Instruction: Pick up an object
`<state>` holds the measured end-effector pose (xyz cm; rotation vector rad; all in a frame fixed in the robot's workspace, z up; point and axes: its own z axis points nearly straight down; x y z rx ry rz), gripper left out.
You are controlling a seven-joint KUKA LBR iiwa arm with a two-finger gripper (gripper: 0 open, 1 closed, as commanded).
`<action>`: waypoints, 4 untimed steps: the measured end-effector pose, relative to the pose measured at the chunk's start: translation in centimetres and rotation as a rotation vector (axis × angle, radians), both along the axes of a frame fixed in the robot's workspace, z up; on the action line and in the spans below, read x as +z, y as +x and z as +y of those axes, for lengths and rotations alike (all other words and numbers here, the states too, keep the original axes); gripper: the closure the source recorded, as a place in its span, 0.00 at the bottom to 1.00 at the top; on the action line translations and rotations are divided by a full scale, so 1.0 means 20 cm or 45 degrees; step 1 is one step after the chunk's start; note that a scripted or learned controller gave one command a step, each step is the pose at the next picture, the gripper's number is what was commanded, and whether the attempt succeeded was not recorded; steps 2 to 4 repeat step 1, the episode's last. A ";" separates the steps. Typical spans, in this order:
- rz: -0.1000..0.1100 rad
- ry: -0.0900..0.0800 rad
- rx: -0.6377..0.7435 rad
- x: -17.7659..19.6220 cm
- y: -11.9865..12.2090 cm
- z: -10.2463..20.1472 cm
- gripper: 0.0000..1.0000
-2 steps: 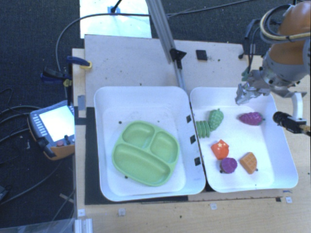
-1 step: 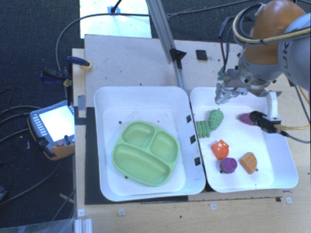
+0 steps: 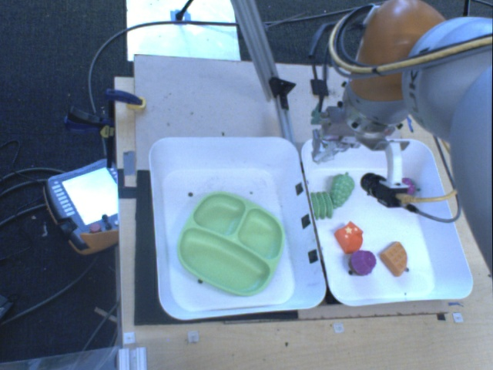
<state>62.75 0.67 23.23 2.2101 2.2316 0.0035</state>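
Smooth glossy plastic for green tray (image 3: 231, 243) and white bins (image 3: 173, 230). Matt wood-like board (image 3: 200, 95) behind. Shiny orange shell on arm (image 3: 393, 29).

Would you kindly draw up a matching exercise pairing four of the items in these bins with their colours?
Things:
1. divided tray in the left bin
2. round toy near the right bin's front
3. wedge-shaped toy beside it
4. small toy just behind the round one

Colours:
A. red-orange
B. light green
C. purple
D. tan-orange

Pairs: 1-B, 2-C, 3-D, 4-A
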 end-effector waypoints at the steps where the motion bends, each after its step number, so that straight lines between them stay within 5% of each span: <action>1: 0.000 0.002 0.001 -0.05 0.06 0.29 1.00; 4: 0.000 0.002 0.001 -0.05 0.06 0.29 1.00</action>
